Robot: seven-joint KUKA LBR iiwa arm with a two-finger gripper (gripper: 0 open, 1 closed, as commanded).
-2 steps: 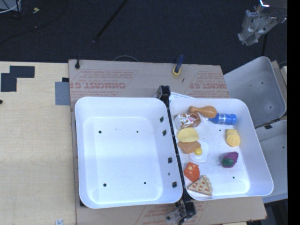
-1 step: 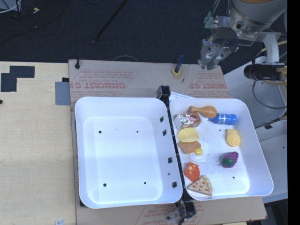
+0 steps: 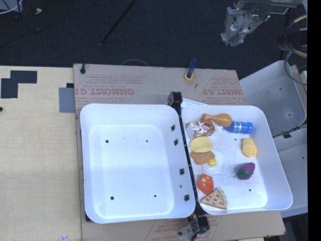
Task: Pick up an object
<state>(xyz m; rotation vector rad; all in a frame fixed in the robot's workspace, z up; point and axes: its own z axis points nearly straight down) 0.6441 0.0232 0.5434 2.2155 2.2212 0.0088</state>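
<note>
The right bin holds several toy foods: a chicken drumstick, a blue bottle, a brown and white packet, a yellow chip, a corn cob, a fried egg, a purple fruit, a red piece and a pizza slice. My gripper hangs high at the top right, over the dark floor beyond the bench and well apart from the bins. Nothing is visible in it.
The left bin sits beside the right one, with a black divider between them. Both rest on a cardboard sheet. A blue and yellow clamp stands at the cardboard's far edge. A grey panel lies to the right.
</note>
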